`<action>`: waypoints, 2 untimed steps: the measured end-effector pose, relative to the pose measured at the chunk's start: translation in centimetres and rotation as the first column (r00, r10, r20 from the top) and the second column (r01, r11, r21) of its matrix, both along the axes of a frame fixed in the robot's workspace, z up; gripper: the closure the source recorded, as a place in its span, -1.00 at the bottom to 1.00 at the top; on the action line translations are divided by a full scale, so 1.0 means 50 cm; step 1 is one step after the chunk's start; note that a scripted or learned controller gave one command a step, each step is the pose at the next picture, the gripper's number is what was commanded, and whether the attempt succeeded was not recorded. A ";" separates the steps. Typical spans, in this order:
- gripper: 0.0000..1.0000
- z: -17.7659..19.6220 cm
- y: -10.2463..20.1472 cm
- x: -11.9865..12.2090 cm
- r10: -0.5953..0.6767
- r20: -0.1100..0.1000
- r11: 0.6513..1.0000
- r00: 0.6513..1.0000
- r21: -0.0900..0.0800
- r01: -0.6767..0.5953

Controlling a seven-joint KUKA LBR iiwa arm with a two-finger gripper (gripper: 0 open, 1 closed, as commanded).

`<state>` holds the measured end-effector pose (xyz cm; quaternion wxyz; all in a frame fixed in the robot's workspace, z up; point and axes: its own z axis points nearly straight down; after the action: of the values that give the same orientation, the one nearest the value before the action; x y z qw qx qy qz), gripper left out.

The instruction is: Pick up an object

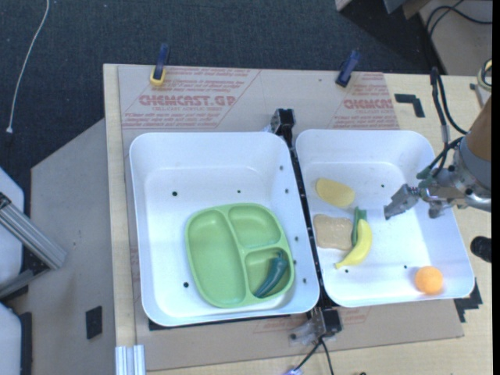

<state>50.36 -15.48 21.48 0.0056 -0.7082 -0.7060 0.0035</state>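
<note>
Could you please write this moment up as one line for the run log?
arm: over right bin | gripper: above bin floor, nothing between fingers | banana, orange: lying in right bin | green plate: left bin

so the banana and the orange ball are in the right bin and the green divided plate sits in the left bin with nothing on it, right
Not quite. In the camera view the green divided plate in the left bin has a dark green, pepper-like item in its lower right compartment. The banana and orange ball are in the right bin.

"CHEMCAST GP" in red on the bench sheet (187, 100), repeated at right
</note>
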 end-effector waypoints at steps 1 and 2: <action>-1.00 0.012 0.000 0.005 0.003 0.012 1.000 1.000 -0.003 -0.003; -1.00 -0.102 -0.003 0.021 0.003 0.009 1.000 1.000 -0.001 -0.003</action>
<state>51.39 -15.62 16.40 0.0021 -0.7073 -0.7069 0.0010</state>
